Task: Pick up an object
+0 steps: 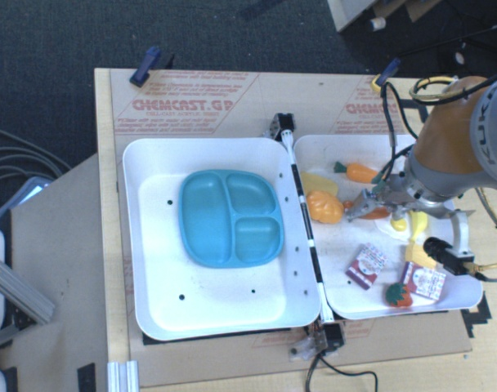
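A KUKA arm (pixel 457 141) reaches from the right into the right-hand bin (pixel 465 300), its gripper (pixel 364 208) low among scattered toy food. The fingertips point left toward a rounded orange-yellow piece (pixel 324 209) lying beside the divider between the bins; whether the fingers are open or closed on anything cannot be told from this angle. A toy carrot (pixel 359 171), orange with a green top, lies near the bin's far wall, its long axis running left to right, green end leftward. Two small printed packets (pixel 369 265) (pixel 427 282) sit nearer the front rim, a red-and-green piece (pixel 398 294) between them. The left bin (pixel 142 219) holds a blue divided plate (pixel 231 217), with bare white floor around it.
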Available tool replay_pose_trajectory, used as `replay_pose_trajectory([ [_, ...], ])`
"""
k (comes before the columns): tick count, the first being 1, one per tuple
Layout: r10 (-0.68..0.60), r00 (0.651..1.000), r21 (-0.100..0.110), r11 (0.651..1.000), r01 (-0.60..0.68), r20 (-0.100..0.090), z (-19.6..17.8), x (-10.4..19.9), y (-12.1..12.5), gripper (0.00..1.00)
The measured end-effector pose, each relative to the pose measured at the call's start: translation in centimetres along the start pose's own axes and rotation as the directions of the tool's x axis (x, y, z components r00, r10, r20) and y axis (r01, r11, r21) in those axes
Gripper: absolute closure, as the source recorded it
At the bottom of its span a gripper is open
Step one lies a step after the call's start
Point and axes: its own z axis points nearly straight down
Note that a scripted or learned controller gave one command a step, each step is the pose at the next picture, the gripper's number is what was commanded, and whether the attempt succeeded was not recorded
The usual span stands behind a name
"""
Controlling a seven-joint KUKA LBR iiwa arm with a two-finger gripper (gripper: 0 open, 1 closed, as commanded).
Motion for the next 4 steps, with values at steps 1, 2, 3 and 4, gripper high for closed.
replay_pose_trajectory([
  [1, -0.001, 1.000, -0.004, 1.000, 0.001, 0.001, 2.1, -2.7, 5.4, 0.00],
  [2, -0.001, 1.000, -0.007, 1.000, 0.001, 0.002, 1.0, -2.7, 5.5, 1.00],
  [3, -0.003, 1.000, -0.002, 1.000, 0.003, -0.001, -7.9, 5.2, 0.3, 1.00],
  [4, -0.003, 1.000, -0.004, 1.000, 0.003, 0.000, -13.5, 11.7, -1.2, 1.00],
])
